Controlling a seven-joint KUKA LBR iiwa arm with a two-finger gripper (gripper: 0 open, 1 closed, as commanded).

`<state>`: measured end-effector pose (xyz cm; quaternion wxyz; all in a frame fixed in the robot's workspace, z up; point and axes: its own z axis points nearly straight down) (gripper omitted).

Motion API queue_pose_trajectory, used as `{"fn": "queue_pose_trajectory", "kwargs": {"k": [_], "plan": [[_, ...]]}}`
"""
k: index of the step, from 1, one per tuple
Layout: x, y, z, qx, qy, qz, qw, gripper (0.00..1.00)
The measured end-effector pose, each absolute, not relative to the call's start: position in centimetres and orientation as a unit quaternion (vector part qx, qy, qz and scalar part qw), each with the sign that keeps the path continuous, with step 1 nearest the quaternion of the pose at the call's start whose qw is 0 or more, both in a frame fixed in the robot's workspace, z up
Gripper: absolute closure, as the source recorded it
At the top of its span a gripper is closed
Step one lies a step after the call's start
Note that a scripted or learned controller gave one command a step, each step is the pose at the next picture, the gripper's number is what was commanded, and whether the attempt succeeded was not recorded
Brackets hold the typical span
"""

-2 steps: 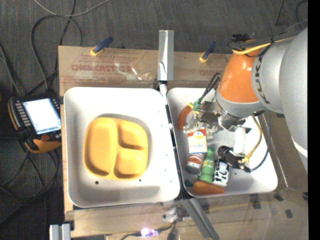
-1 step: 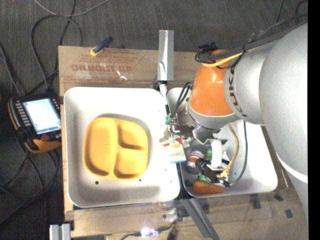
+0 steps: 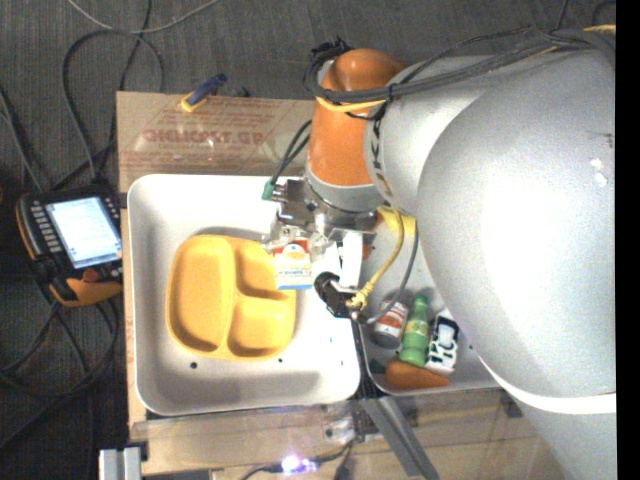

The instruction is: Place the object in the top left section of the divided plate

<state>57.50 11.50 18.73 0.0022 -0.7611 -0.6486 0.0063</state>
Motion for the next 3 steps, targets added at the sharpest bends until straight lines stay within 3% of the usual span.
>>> {"fn": "queue_pose_trajectory", "kwargs": {"k": [1, 2, 3], "plan": [[57.5, 11.5, 18.7, -0.761, -0.648, 0.0066, 0.002, 0.0], [51.5, 12.2, 10.8, -0.761, -0.649, -0.0024, 0.0, 0.0], [48.5, 9.6, 43.4, -0.772, -0.636, 0.0006, -0.002, 0.0]]}}
